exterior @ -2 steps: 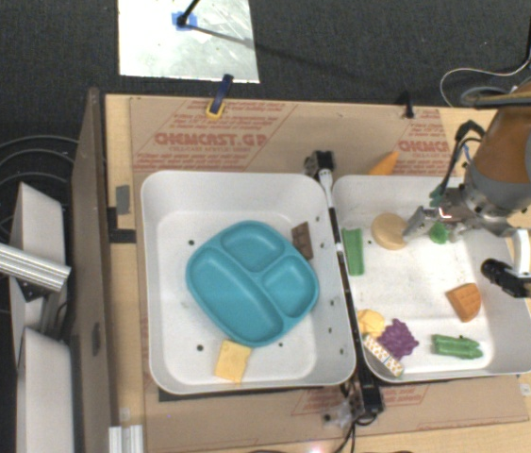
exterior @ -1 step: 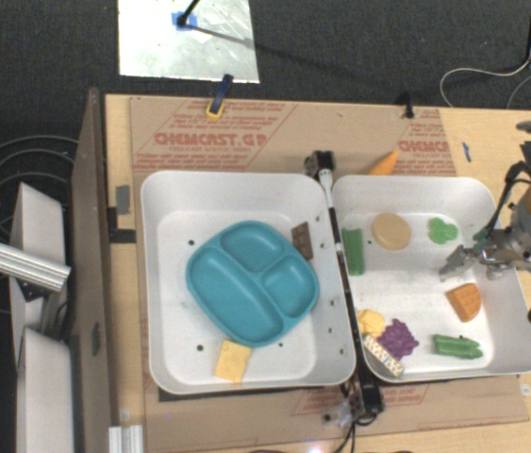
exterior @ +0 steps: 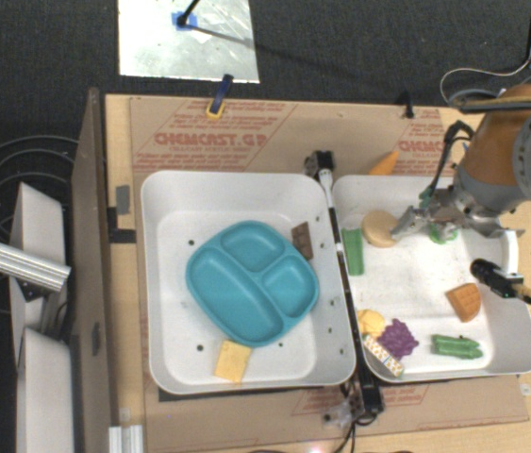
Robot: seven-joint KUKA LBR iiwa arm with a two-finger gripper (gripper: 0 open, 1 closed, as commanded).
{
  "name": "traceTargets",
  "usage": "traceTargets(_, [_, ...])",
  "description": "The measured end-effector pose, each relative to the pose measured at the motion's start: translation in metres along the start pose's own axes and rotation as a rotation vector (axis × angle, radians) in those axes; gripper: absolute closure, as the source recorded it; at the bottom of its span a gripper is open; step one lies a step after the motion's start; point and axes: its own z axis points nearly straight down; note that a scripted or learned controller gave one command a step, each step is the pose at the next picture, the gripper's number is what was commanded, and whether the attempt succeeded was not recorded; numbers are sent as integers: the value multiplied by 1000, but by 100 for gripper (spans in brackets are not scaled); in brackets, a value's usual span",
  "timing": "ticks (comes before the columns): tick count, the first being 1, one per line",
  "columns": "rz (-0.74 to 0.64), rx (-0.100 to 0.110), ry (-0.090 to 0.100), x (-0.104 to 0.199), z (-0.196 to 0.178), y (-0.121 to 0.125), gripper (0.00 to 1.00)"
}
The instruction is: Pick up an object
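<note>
Seemingly mid-approach, the claw point(exterior: 414, 222) hovers with fingers spread wide, holding nothing, beside the round tan disc point(exterior: 377, 227); next it should descend and close.

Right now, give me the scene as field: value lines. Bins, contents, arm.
left bin: teal divided plate, yellow block, small brown piece
right bin: tan round piece, green stick, orange wedge, purple grapes, green pod, yellow piece
arm: gripper over the right bin's far side, beside the tan round piece
grasp: cannot tell
</note>
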Motion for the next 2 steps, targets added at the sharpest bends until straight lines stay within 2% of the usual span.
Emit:
traceTargets(1, [6,-5,-5,-42,-47,45,0])
traceTargets(2, [11,10,0,-39,-9,5,0])
